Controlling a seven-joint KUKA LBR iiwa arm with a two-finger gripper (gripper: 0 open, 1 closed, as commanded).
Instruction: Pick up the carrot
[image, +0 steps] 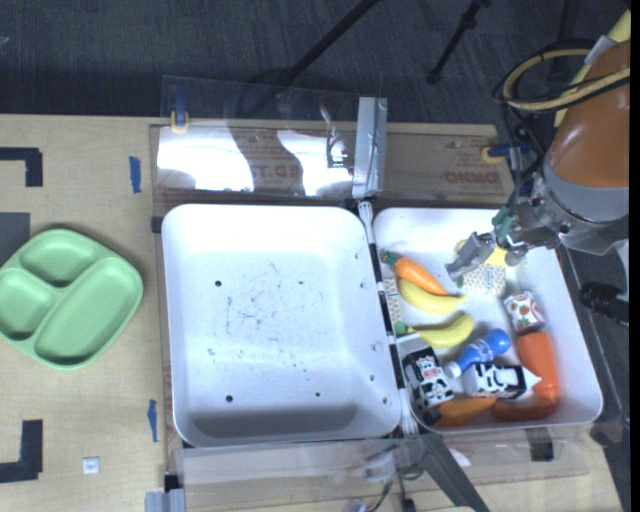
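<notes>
We see the gripper (480, 255) low over the upper part of the right bin (585, 345), hanging from the grey arm w/ its orange band (590, 140) at the top right. Its fingers (462, 262) stand apart, open, w/ nothing between them. They sit just above a small yellow-speckled sponge-like pad (487, 277) on the bin floor; we can't tell if they touch it.

The carrot (418, 270) lies just left of the gripper, near the bin's left wall, orange w/ a green stub at its upper left end, slanting down to the right. It's free of the fingers, close but apart. Its lower end touches a banana (424, 292), and a 2nd banana (443, 331) curves below that.

Further down the right bin we see a blue bottle (478, 353), a black-and-white cow-print item (498, 378) beside it, a similar black-and-white piece (424, 372) by the left wall, a small red-and-white carton (523, 311) and a big orange-red item (538, 365) along the right side, plus another orange thing (468, 408) at the bottom edge.

The left bin (270, 320) sits alongside, touching the right one at the middle divider. Well apart, on the bench at far left, is a green sectioned plate (65, 297).
</notes>
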